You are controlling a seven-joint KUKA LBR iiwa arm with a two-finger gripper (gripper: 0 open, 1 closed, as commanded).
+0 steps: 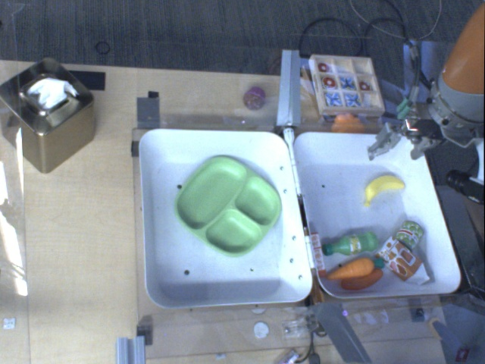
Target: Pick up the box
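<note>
The box (399,259) is a small red, white and orange carton lying tilted in the front right corner of the right bin (333,158). My gripper (397,148) hangs over the bin's back right corner, well behind the box. Its fingers (377,147) are spread open and hold nothing. A yellow banana (383,187) lies between the gripper and the box.
A green-topped can (410,233) touches the box's far side. A green bottle (350,244) and a carrot (356,270) lie to its left. The left bin (163,271) holds a green divided plate (228,203). A tic-tac-toe board (342,86) and an orange object (348,123) sit behind the right bin.
</note>
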